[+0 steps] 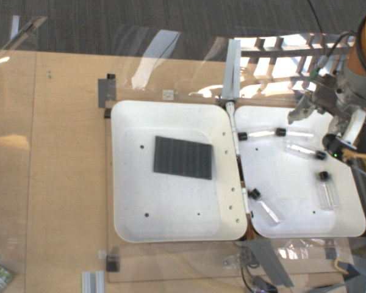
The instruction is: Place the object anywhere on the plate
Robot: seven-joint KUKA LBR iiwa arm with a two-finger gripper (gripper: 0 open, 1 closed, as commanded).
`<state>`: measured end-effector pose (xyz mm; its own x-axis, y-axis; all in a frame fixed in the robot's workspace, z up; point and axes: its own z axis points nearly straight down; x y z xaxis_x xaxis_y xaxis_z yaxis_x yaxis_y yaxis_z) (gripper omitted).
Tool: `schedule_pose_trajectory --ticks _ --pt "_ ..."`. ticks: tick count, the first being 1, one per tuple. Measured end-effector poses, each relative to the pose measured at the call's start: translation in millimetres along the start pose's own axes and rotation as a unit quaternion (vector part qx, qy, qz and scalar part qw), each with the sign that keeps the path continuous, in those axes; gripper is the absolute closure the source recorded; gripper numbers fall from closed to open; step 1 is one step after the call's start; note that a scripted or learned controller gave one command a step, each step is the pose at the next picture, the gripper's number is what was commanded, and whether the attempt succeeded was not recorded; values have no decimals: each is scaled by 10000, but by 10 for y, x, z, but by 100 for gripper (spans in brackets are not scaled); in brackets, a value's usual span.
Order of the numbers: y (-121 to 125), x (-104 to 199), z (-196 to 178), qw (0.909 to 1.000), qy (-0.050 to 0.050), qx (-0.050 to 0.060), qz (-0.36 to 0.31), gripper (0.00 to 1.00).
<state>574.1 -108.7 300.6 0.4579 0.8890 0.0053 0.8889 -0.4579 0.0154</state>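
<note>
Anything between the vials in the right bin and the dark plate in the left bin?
Only the two bins' adjoining rims lie between the vials and the dark plate. The plate's top is bare, and nothing else in the left bin blocks the way.

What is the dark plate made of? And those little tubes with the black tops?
The plate looks like matte dark-grey plastic or rubber: faint ridges, no shine. The tubes look like clear plastic or glass, since the white bin shows through them. Their caps look like black plastic.
</note>
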Motion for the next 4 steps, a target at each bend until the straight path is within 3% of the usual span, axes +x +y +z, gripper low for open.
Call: schedule_pose_trajectory --ticks 1,2,3,4 --pt "10 24 -105 10000 5 -13 -46 100" --pt "10 25 -104 10000 4 -13 -45 0" --pt "21 49 -208 10000 7 -27 -91 100" --pt "20 50 -207 10000 6 -25 -90 0"
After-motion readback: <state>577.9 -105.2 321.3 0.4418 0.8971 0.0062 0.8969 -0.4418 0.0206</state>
